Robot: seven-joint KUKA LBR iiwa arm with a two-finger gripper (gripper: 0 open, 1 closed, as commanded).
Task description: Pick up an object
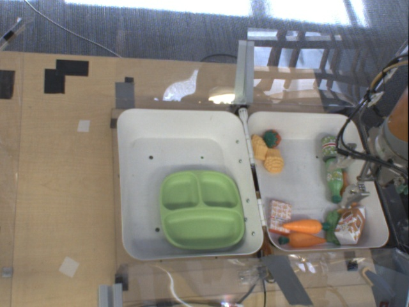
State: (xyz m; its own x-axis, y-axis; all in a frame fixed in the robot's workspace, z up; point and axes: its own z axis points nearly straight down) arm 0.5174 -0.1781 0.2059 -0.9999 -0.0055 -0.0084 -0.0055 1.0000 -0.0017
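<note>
Seen from above: 2 white bins side by side on the desk point(57, 190). Left bin point(137, 133) at frame centre, carrying a green 3-part plate point(201, 208) in its lower half. Right bin point(300, 171) at frame right, holding the toys: 2 corn cobs point(267, 155) at its upper left, with a small red-and-green piece point(273, 137) just above; 2 carrots point(300, 232) lying across its lower edge; a pink patterned packet point(280, 211) just above their left ends; a carton point(351, 225) at lower right; green items point(333, 171) along the right side. Arm point(390, 133) at the frame's right edge, tool point(358, 194) low over the bin's right side, above the carton. Open or closed: cannot tell.
</note>
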